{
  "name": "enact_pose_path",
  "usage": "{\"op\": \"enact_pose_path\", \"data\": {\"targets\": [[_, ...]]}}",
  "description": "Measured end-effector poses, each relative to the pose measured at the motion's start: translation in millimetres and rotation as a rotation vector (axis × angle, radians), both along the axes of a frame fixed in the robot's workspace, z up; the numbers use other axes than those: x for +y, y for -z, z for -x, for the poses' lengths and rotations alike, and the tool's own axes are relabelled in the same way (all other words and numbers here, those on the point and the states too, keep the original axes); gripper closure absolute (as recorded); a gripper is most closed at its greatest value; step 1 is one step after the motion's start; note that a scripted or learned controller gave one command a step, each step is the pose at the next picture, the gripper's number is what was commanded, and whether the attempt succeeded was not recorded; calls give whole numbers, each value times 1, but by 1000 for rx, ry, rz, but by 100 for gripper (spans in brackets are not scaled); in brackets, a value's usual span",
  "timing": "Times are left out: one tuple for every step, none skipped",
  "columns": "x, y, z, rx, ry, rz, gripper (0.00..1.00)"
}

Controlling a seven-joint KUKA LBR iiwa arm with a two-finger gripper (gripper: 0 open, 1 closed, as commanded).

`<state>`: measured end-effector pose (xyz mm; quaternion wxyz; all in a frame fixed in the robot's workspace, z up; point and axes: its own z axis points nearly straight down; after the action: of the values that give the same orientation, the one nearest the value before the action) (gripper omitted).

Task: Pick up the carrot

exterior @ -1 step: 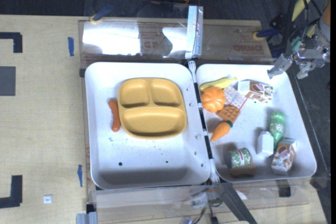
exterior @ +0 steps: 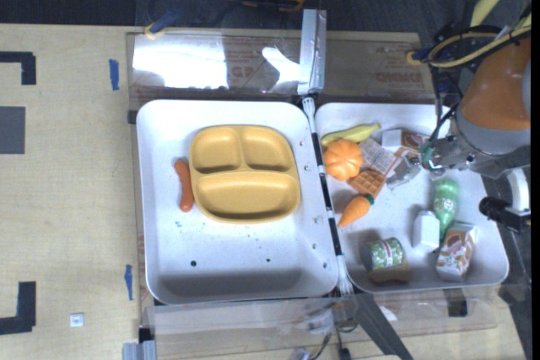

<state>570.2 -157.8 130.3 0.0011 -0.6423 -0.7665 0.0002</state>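
The carrot [exterior: 354, 211] is small and orange with a green tip. It lies tilted near the left wall of the right bin [exterior: 498, 265], just below a brown waffle piece [exterior: 369, 181]. My gripper [exterior: 428, 157] hangs over the upper right part of the same bin, to the right of and above the carrot and apart from it. The grey arm with its orange band [exterior: 499, 97] comes in from the right edge.
The right bin also holds a banana [exterior: 353, 133], an orange pumpkin [exterior: 342, 159], a green bottle [exterior: 445, 202], a can [exterior: 386, 254], a small carton [exterior: 456, 253] and some wrappers. In the left bin [exterior: 160, 249] are a yellow divided plate [exterior: 245, 173] and an orange sausage [exterior: 184, 185].
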Motion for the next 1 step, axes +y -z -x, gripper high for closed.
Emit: {"op": "enact_pose_path", "data": {"targets": [[47, -38, 69, 4, 227, -1, 0]]}}
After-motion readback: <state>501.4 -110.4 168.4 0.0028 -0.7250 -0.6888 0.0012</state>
